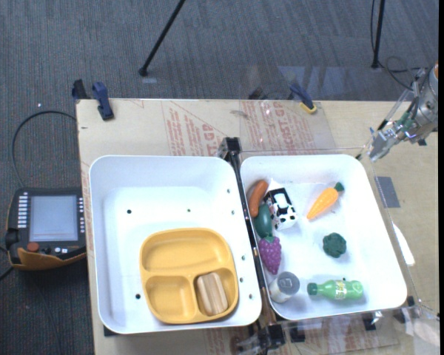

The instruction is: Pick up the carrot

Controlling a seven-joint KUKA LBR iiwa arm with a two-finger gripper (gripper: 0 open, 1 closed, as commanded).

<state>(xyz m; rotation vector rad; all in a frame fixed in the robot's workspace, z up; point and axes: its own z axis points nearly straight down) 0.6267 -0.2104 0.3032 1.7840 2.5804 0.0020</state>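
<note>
A: Carrot [324, 201], one only, orange with a green top. Lies in the right bin [381, 228], upper part, clear of its neighbours.

B: Axis?

A: Slanted. Green end up and right, tip down and left.

B: Where from the gripper?

A: Gripper [385, 137] sits past the bin's top-right corner, over the bench [170, 124]. Carrot lies down and left of it, well apart. One arm [427, 102], so no choice of side.

B: Jaws?

A: Cannot tell, too small and blurred. Nothing seen held.

B: So the move, by my guess: travel in over the rim, then turn to close across the slant.

A: Agreed, a guess.

B: Counts, big to small.

A: Two bins; left bin [118, 198] holds one yellow tray [163, 254], three compartments, one bread [212, 291] in the lower right one. Right bin: one bottle [337, 290], green; one carrot; one sausage [257, 193] by the left wall; one cow [280, 208] toy, black and white; one grapes [270, 253], purple; one broccoli [334, 244]; one can [286, 284], grey. A green thing beside the cow, can't name it.

B: Nearest the carrot?

A: Cow, to its left, not touching.
</note>
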